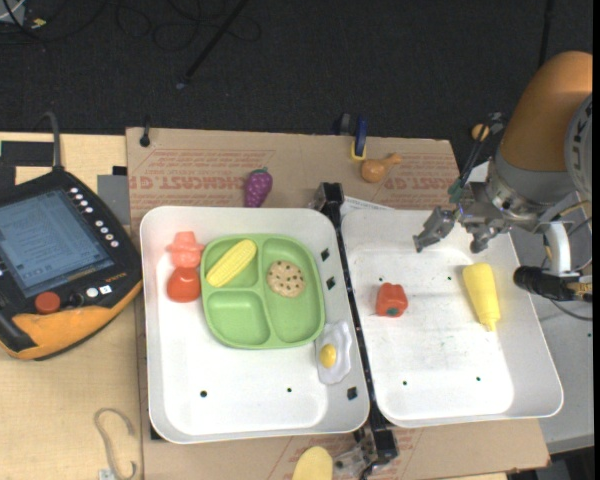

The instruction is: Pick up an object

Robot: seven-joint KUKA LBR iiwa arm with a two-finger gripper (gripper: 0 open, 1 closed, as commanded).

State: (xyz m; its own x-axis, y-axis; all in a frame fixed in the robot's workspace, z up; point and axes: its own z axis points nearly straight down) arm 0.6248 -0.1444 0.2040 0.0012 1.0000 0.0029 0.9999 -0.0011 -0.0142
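Observation:
My gripper [458, 230] hovers over the back of the right bin [450, 388], its fingers spread open with nothing between them. In that bin a red pepper [390, 299] lies left of centre, below and left of the gripper. Just below and right of the gripper, near the bin's right side, lies a yellow mustard bottle [482, 292].
The left bin [230, 408] holds a green divided plate [262, 291] with corn [228, 261] and a cookie [285, 278], a red-pink bottle [184, 266] and a fried egg [331, 352]. Purple grapes [258, 186] and an orange gourd [378, 166] lie behind the bins. A tablet controller [50, 258] sits far left.

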